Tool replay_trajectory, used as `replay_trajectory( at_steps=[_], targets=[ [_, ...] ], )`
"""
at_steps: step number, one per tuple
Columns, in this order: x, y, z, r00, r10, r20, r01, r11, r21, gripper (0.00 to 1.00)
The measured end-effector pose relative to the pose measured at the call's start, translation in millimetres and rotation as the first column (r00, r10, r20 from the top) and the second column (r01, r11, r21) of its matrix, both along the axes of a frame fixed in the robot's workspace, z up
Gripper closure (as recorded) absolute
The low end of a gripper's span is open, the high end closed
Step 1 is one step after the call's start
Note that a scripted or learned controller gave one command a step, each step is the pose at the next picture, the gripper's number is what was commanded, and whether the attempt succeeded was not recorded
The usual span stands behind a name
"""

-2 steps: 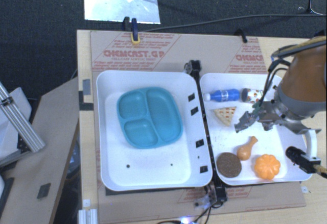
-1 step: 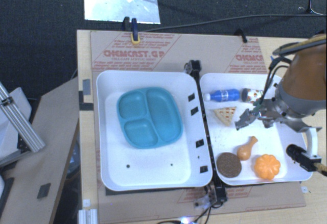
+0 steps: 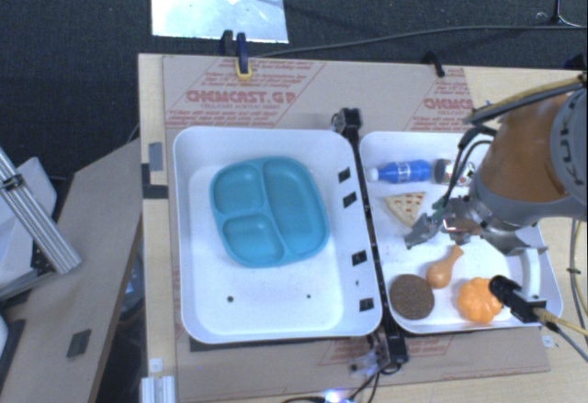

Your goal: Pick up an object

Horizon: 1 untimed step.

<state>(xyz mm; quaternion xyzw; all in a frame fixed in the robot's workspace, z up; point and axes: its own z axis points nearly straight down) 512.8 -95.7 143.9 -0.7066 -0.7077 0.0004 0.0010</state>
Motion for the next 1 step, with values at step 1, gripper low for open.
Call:
replay_trajectory(
  at_steps=[1],
  targets=[
    [-0.3, 0.5, -52.5, 1.000, -0.001, -0.001, 0.001, 1.000, 0.000, 0.00]
  ],
)
